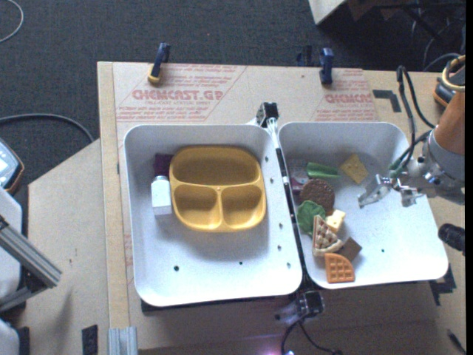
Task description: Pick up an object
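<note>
My gripper [388,193] hangs over the right bin [403,254], in its right half, with the arm coming in from the right edge. Its fingers [369,194] stand open with nothing between them. To its left lie several toy foods: a yellow cheese wedge [354,168], a green piece [322,171], a brown round cookie [318,193], a green leaf [309,214], a waffle wedge [324,234], a small yellow block [337,219] and an orange square waffle [339,268]. The cheese wedge is the nearest, just up and left of the left fingertip.
The left bin [140,220] holds a yellow divided plate [217,187], a white bottle [161,195] and a dark purple item [162,160] beside it. The ridge [284,191] where the two bins meet runs down the middle. Clamps [158,62] and cables sit at the board's back edge.
</note>
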{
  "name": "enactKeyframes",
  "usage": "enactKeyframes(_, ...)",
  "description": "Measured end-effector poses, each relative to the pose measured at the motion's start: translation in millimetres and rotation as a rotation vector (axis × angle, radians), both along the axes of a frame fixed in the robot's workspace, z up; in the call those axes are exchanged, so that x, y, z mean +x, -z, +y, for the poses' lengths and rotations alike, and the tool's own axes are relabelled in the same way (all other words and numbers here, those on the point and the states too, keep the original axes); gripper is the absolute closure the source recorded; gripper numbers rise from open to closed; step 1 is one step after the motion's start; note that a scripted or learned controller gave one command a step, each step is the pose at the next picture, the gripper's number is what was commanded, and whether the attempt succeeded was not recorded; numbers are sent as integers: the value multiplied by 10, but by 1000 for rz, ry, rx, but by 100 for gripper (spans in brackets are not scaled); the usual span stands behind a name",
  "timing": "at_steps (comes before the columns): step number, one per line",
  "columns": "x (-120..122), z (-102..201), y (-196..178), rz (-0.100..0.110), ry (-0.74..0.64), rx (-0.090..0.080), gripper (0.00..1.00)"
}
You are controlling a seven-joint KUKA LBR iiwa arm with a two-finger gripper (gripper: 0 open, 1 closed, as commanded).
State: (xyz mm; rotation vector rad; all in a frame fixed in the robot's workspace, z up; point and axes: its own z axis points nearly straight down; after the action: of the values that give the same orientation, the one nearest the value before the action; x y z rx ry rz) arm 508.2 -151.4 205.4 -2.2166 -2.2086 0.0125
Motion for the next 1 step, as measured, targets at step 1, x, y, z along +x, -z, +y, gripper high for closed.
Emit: enactKeyframes(1,31,2,-70,-14,-4,-3,0)
